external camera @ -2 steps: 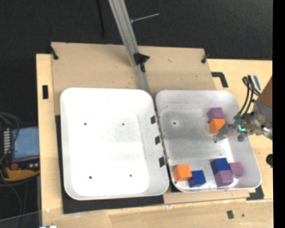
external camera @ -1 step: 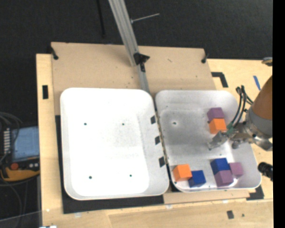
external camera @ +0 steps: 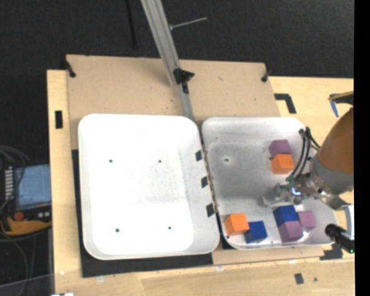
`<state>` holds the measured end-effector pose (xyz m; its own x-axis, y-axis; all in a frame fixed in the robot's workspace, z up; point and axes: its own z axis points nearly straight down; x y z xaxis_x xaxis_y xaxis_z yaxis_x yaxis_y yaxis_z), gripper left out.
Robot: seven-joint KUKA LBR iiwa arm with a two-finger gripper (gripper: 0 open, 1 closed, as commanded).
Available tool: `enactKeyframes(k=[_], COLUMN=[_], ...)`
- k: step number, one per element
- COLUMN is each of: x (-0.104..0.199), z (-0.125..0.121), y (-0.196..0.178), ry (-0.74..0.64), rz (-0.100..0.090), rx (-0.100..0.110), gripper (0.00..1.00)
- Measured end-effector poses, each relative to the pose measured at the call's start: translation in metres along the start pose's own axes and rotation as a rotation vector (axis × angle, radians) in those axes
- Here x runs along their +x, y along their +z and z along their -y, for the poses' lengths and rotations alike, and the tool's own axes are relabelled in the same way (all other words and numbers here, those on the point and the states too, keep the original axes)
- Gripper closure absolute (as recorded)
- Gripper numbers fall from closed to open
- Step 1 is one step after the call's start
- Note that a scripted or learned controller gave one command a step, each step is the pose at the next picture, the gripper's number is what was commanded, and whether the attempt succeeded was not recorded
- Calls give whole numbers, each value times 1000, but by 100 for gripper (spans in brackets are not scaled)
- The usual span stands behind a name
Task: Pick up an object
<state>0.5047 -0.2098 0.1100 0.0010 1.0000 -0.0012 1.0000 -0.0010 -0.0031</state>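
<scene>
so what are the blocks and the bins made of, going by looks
Blocks, e.g. the orange one and the blue one: probably foam or painted wood, since they show flat matte colour with no glints. The picture is too coarse to settle it.
Bins, left and right: likely moulded plastic, smooth white with rounded corners. The right one looks scuffed grey.

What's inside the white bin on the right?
Inside the right bin lie small blocks: purple and orange near the back, orange, two blue and two purple in front. The arm covers the bin's right side.
</scene>
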Motion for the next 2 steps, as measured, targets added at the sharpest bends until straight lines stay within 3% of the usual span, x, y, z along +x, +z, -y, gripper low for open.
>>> enactKeyframes(k=[1, 2], x=[-2, -3], z=[-1, -3], y=[12, 0], ry=[2, 9], rz=[2, 1], rx=[-5, -11], gripper=[0, 100])
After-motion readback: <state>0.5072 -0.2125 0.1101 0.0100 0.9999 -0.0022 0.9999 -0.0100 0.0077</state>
